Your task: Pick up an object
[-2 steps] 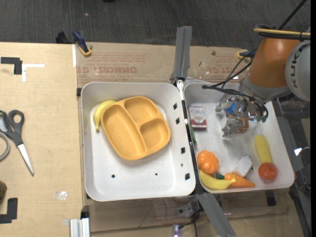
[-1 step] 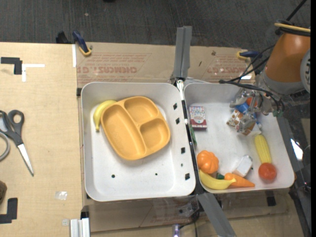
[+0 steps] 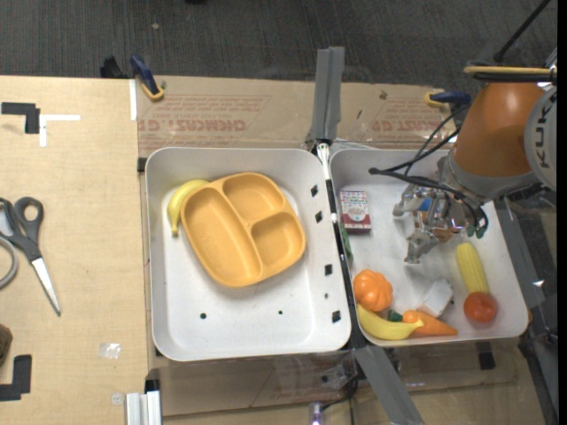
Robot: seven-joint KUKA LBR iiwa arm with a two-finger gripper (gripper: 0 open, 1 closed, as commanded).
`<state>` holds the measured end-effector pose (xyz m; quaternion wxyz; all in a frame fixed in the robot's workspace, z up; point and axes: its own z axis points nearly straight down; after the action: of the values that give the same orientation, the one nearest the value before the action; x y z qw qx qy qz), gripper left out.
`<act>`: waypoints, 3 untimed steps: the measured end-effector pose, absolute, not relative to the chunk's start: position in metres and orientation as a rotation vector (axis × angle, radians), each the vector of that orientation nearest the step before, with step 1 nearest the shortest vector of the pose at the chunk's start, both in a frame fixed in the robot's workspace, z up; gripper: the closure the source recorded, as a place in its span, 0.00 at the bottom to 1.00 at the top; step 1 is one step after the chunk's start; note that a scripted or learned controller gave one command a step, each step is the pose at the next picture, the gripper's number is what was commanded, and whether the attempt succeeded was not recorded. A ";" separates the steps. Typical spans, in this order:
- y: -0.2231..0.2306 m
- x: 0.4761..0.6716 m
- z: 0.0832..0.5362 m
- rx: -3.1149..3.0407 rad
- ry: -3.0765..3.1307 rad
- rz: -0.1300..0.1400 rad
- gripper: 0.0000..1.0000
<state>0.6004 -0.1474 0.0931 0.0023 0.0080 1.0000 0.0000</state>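
Camera view: gripper [image 3: 423,237] poised over the right bin [image 3: 507,237], nothing seen between its fingers, though spread or closed cannot be told. Corn cob [image 3: 471,268] at three o'clock of it, tomato [image 3: 480,307] at four, small box [image 3: 355,211] at nine. Orange divided plate [image 3: 241,228] in the left bin [image 3: 230,330], over a banana [image 3: 182,200].

Light: bright, even, overhead | Shadows: soft, short, under the divided plate [image 3: 241,228] at frame centre | Glare: mild on white bins [image 3: 177,326] | Focus: fairly sharp throughout | Upper frame: dim, dark floor
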 end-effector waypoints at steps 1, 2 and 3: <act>-0.216 0.649 0.097 -0.337 3.111 0.006 0.00; -0.147 0.636 0.094 -0.296 3.121 0.000 0.00; -0.156 0.606 0.093 -0.263 3.126 0.000 0.00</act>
<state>0.6064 -0.1564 0.0933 0.0025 -0.0839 0.9965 -0.0001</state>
